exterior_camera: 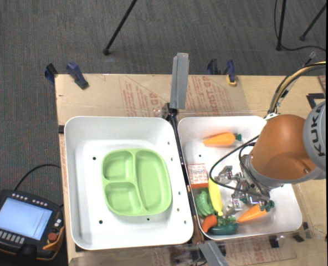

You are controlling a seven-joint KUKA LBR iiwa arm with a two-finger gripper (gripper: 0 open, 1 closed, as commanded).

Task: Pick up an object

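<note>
a toy carrot (251, 214) lies in the right bin (288, 212), near its front edge. the gripper (239, 195) hangs just above the carrot, right beside the yellow banana (214, 195). you cannot tell how wide it is. another carrot (220, 139) lies at the back of that bin, and a green tray (136, 182) sits in the left bin (78, 148)

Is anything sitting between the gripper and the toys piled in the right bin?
Nothing visible blocks it. The gripper is already down in the right bin, among the pile: the yellow banana to its left, an orange carrot just below. A second carrot lies apart, farther back.
</note>
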